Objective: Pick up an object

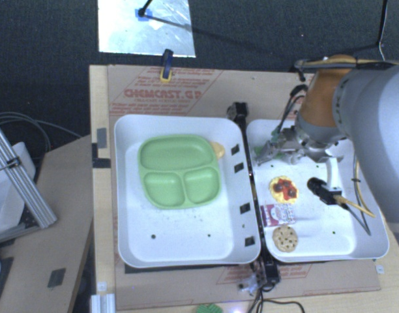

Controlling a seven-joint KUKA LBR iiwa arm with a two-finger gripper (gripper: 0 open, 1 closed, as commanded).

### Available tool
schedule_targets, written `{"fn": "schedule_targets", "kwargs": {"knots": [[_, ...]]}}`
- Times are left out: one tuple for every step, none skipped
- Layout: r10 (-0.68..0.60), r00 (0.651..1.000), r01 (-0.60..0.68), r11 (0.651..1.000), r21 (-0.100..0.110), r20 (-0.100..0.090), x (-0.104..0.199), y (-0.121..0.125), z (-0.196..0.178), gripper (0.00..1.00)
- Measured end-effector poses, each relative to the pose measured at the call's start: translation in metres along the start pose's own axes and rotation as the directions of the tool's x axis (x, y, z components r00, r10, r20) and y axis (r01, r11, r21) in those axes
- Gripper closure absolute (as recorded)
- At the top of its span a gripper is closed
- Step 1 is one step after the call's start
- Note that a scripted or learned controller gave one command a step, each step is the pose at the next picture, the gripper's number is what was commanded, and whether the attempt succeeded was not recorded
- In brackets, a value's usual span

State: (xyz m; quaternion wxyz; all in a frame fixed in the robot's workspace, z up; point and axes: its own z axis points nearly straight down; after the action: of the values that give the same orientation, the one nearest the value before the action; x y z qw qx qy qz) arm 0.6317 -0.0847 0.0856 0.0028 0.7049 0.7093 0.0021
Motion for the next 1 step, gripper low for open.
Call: {"fn": "schedule_targets", "kwargs": {"knots": [[0.0,1.0,0.0,1.0,0.0,0.0,-0.019,0.0393,-0.0001,0.0]]}}
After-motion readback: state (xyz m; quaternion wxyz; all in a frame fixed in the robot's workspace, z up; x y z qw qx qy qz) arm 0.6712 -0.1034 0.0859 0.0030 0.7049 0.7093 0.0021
